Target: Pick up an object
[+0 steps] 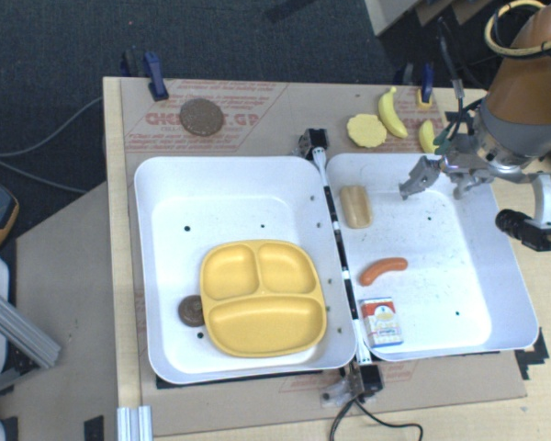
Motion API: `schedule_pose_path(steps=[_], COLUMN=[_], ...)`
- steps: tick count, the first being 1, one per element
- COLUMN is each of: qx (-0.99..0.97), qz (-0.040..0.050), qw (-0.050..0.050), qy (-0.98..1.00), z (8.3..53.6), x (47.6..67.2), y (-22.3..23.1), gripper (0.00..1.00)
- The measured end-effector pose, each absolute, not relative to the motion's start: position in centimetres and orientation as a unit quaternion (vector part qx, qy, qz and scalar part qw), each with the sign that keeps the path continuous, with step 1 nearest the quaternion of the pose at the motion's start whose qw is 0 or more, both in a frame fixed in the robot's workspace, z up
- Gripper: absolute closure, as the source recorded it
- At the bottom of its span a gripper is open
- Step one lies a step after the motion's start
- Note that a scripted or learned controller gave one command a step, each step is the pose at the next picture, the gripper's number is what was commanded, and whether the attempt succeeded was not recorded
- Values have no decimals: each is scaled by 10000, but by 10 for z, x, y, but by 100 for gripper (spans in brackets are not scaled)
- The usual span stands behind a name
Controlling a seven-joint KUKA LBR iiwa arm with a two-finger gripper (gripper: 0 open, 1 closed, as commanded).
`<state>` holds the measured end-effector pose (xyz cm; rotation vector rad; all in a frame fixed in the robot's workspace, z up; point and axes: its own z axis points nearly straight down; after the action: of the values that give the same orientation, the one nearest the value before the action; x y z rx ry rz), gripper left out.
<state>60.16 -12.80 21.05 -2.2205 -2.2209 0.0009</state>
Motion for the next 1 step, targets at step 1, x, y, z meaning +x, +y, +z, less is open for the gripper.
schedule_pose_path(steps=[1], qx=[-7069], qz=[14], qw=[27], qy=[-7073], z=[78], x=[582], y=[-111], gripper=[0])
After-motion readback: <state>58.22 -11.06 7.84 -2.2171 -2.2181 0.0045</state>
